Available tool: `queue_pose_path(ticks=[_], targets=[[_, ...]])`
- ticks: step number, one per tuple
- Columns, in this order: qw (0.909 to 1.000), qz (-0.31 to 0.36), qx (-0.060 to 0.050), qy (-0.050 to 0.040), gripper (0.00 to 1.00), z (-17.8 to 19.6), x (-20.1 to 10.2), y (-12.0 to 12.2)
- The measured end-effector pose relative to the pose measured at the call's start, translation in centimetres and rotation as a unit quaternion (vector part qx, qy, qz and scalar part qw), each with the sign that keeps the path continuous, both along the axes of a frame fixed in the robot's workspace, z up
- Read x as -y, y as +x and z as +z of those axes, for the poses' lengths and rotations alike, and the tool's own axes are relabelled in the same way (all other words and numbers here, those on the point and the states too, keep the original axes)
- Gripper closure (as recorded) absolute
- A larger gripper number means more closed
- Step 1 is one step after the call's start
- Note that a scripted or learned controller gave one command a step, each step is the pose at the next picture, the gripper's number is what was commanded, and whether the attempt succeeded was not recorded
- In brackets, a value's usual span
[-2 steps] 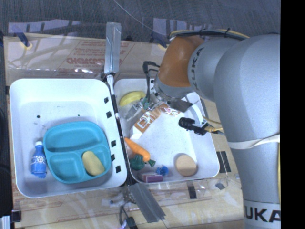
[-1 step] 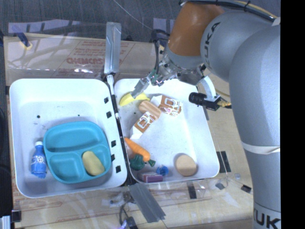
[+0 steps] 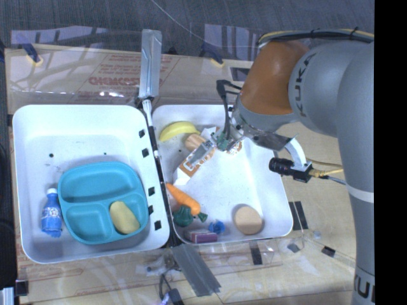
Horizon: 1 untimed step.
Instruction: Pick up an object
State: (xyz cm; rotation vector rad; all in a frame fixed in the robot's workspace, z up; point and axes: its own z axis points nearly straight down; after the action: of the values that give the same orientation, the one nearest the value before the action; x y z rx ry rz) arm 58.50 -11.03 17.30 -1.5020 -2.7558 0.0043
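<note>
My gripper [image 3: 224, 142] hangs low over the back of the right bin [image 3: 270, 189], under the grey arm and its orange band. It is right above the upper end of an orange and white packet [image 3: 197, 161] that lies slanted on the bin floor. A small teal and speckled piece [image 3: 229, 146] shows at the gripper's tip; I cannot tell whether it is held. A yellow banana [image 3: 177, 131] lies just left of the gripper against the back wall.
The right bin's front holds a carrot [image 3: 184, 199], a green toy [image 3: 183, 216], a blue piece [image 3: 217, 227], a purple block [image 3: 202, 236] and a tan round object [image 3: 248, 220]. The left bin [image 3: 38, 138] holds a blue tray [image 3: 95, 196], a yellow potato-like object [image 3: 124, 216] and a blue bottle [image 3: 51, 213].
</note>
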Motion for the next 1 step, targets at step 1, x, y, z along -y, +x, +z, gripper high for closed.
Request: queue_pose_path(ticks=[1], targets=[[0.9964, 0.085, 0.003, 0.0006, 0.0, -7.5, -0.18, 5.18]])
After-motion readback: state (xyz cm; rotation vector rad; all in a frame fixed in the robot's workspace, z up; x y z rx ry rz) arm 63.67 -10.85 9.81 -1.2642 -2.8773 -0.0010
